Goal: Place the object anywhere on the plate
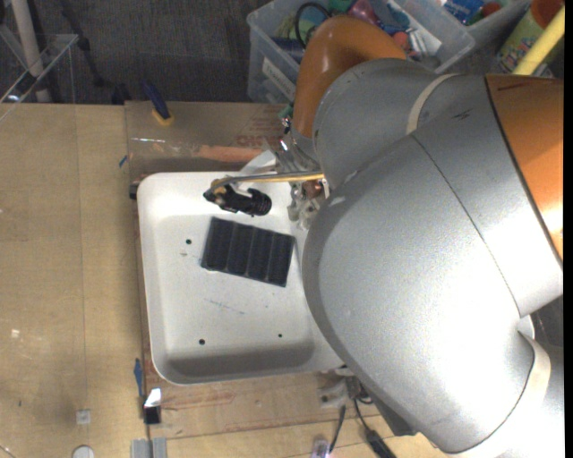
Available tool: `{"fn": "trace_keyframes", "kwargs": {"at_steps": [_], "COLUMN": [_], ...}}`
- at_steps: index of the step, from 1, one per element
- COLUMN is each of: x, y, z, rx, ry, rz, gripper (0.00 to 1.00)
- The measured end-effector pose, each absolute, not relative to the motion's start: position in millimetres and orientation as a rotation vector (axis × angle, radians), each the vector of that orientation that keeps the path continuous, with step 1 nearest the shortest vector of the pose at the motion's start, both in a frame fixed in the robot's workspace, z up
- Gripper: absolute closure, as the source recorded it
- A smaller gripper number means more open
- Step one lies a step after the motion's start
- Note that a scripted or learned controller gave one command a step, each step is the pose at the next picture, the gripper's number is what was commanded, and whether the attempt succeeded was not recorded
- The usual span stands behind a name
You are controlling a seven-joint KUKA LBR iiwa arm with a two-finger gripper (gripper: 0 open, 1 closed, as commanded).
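Note:
A dark ribbed rectangular slab (247,251) lies flat in the left white bin (179,349), in its far half and slightly turned. My gripper (303,206) hangs over the bin's far right corner, just beyond the slab's right end and apart from it. The big grey arm covers most of the gripper. The arm also hides whatever is to the right of that bin.
The bin's near half is bare white floor with a few small holes. A wooden bench (63,268) stretches out to the left. At the back stand a clear crate of clutter (376,27) and a small blue clip (161,112).

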State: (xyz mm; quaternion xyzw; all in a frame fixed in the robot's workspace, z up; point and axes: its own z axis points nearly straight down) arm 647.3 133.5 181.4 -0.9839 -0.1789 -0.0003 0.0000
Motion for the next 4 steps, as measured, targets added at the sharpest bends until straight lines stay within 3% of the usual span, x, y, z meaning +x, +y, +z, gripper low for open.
{"fn": "trace_keyframes", "kwargs": {"at_steps": [1,2,3,4], "x": [658.2,621.4,653.8,654.6], "y": [176,223,225,224], "z": [90,92,90,100], "rx": [-3.098,-3.124,-3.121,-3.118], "ry": [-0.515,-0.314,-0.321,-0.321], "rz": [-0.012,-0.017,-0.01,-0.013], "gripper": [1.0,1.0,1.0,1.0]}}
